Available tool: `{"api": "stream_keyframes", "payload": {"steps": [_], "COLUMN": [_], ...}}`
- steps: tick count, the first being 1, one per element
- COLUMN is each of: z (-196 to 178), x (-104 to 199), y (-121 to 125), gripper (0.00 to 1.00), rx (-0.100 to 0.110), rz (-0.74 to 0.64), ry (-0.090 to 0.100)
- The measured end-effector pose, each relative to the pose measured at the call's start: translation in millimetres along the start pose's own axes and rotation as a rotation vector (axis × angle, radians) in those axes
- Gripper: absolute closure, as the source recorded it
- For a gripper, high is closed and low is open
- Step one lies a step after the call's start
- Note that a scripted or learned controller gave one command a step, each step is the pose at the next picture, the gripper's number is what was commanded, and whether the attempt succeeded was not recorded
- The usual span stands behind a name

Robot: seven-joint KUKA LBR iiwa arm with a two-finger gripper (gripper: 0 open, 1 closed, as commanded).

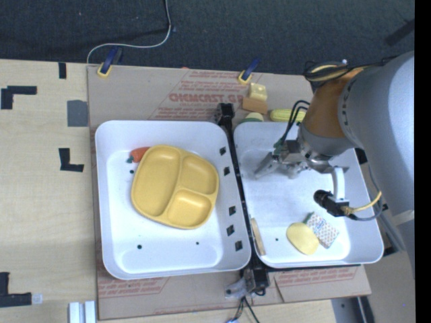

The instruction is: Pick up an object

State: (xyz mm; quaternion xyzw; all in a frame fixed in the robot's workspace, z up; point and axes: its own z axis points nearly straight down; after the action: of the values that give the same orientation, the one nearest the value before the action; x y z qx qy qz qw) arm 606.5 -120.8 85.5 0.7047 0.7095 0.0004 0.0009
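Hovering gripper (273,164), fingers seemingly apart and holding nothing, upper right bin (296,247); approach step; next, descend onto yellow lump (302,238) lower right.

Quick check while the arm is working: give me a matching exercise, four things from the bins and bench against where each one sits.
Things:
1. yellow divided plastic plate
2. pale yellow oval object
3. tan wooden block
4. small orange-red object

Places:
A. on the cardboard behind the bins
B. middle of the left bin
C. near front corner of the right bin, beside a small patterned packet
D. left bin, peeking out from under the plate's far-left edge

Pairs: 1-B, 2-C, 3-A, 4-D
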Motion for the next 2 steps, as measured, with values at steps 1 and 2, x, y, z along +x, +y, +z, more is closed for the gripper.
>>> {"api": "stream_keyframes", "payload": {"steps": [1,2], "z": [1.2,1.5], "x": [25.6,22.3], "y": [47.0,58.8], "gripper": [0.00,0.00], "rx": [-0.001,0.002], "rz": [0.002,0.004], "ry": [0.001,0.001]}}
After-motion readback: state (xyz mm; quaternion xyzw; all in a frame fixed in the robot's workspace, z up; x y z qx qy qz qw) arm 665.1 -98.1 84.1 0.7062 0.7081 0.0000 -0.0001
